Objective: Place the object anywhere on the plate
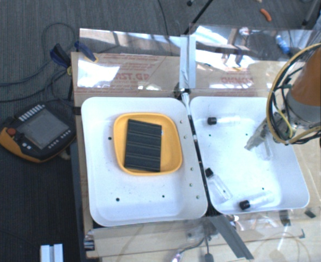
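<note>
We cannot tell our gripper's point(256, 141) finger state; the dark block point(143, 144) already lies on the yellow plate point(174, 146), well left; reaching back risks nudging it off.

A dark, nearly black rectangular object point(143, 144) with fine horizontal ribs lies flat on the yellow plate point(173, 149), left of the frame's centre. Its long side runs almost up and down, slightly tilted. The plate is square with rounded corners and sits in the left white bin point(97, 162).
</note>
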